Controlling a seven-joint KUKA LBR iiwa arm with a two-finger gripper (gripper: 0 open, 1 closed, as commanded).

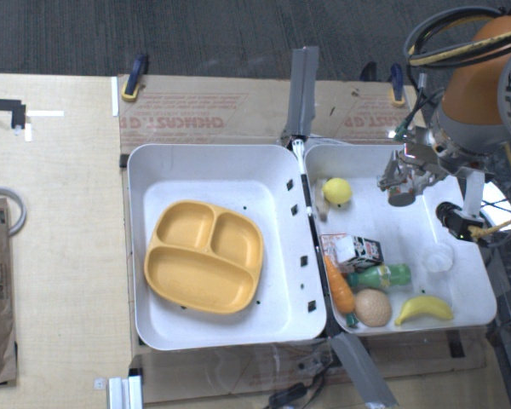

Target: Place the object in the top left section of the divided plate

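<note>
Nothing marks out which piece is "the object", but the lemon (pixel 337 192) is the nearest candidate, sitting alone at the upper left of the right bin (pixel 460 313), just beside the divider between the bins. It looks like a small toy fruit, so probably light, stiff and a bit slick (round things love to squirt out of a pinch). Best bet is to close on it across its widest part, straight from above, so it can't roll off.

The claw (pixel 402 186) hangs over the same bin, to the right of the lemon and apart from it, with nothing visibly between its fingers. Whether it is released or clenched can't be told from this angle, it's just a dark clump of metal.

The rest of that bin is crowded along the bottom: a carrot (pixel 341 290), a green bottle (pixel 383 275), a small printed packet (pixel 351 249), a brownish ball (pixel 373 308) and a banana (pixel 425 310).

The divided plate (pixel 206 256) is yellow and lies in the left bin (pixel 145 313), a little tilted in the frame. Its top left section (pixel 184 224) has nothing in it, so the placing isn't done yet. Both bins sit on the tabletop (pixel 60 186).
</note>
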